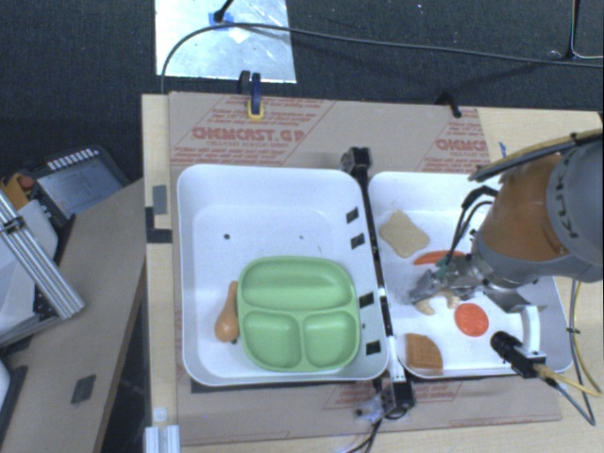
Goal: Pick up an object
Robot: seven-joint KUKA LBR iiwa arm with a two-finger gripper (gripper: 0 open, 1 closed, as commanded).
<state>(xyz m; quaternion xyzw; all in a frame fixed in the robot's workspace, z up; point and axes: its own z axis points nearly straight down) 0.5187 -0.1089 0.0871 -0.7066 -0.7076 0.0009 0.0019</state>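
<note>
My gripper point(431, 289) hangs low in the right bin point(528, 201), near its middle. It is right over a small beige piece point(427, 305), and contact between them cannot be made out. Around it lie a tan bread slice point(404, 234), a thin orange-red strip point(436, 258), a red round slice point(472, 321) and a brown wedge point(424, 352). The arm's grey and orange body point(533, 220) covers the right part of that bin.
The left bin point(255, 196) holds a green divided plate point(298, 312) and a tan-orange gourd-shaped item point(227, 315) beside it. A black divider point(370, 253) runs between the bins. Cables point(552, 371) trail at the right bin's front right corner.
</note>
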